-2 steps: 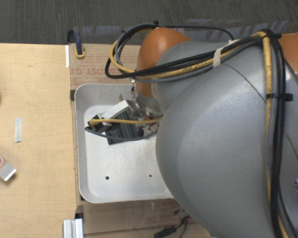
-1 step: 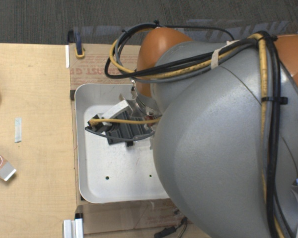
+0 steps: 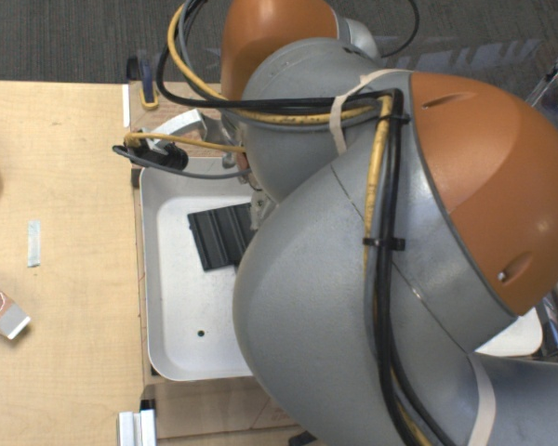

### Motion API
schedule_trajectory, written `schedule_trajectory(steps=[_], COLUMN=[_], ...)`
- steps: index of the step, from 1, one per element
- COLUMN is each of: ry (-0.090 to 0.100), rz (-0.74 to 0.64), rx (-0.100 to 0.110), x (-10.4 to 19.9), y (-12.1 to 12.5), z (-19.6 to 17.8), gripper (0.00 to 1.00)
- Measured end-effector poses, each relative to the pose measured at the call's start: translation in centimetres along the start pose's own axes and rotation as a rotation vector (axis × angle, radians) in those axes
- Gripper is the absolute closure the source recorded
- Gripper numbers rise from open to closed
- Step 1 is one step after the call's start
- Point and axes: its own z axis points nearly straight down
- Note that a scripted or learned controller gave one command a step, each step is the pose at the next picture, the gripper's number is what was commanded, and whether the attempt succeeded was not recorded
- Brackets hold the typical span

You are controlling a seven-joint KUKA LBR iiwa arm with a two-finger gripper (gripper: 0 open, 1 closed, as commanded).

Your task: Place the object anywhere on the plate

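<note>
Near the back edge of the white bin point(image 3: 167, 277) lies a dark ribbed block point(image 3: 221, 236), flat on the bin floor, its right end hidden under the grey and orange arm point(image 3: 381, 249). Whether the gripper grasps anything cannot be told. Left of the bin, on the wooden bench point(image 3: 65, 175), lie a small grey strip point(image 3: 33, 244) and a wrapped bar point(image 3: 0, 310).

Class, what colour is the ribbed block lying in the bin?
Black, seen in the camera view: ribbed block in the white bin.
</note>
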Motion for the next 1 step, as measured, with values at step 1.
schedule_trajectory(steps=[1], ry=[-0.002], rz=[0.083], rx=[-0.001], x=[-4.19], y=[-1.46], z=[8.19], gripper=[0.0])
